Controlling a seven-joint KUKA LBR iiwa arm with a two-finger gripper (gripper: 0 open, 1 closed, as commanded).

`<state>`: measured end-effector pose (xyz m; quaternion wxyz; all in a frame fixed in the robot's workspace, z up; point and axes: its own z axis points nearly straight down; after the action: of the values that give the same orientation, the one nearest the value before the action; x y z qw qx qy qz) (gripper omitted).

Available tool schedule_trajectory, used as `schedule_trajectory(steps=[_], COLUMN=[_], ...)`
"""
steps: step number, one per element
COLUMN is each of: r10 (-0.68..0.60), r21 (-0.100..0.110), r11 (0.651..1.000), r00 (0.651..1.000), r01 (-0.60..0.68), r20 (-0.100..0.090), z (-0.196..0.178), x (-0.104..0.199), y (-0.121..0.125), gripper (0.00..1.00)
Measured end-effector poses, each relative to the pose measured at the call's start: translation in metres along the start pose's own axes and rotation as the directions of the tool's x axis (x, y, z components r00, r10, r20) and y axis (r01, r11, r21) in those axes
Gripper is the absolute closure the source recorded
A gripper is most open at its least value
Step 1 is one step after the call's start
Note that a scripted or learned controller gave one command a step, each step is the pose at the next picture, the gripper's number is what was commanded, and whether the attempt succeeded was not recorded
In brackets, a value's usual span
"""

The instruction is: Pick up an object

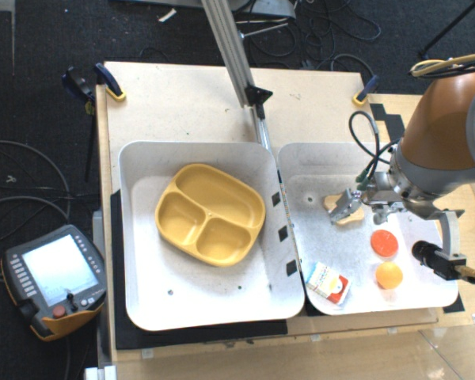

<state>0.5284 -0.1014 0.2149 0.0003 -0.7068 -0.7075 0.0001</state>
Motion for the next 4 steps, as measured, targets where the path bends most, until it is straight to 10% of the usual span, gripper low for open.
schedule_trajectory(steps=[1,3,4], r10=[0.0,0.002,0.003], r21=[0.0,0.006,-0.001], r11=[1.0,1.0,1.0], r00=[1.0,1.0,1.0], r01=[0.0,-0.002,-0.003], r20=[0.0,-0.001,0.0], z=[0.0,0.115,0.102], x=[0.0,-0.004,-0.004], y=[0.0,-0.008,-0.006], gripper=[0.0,0.0,1.0])
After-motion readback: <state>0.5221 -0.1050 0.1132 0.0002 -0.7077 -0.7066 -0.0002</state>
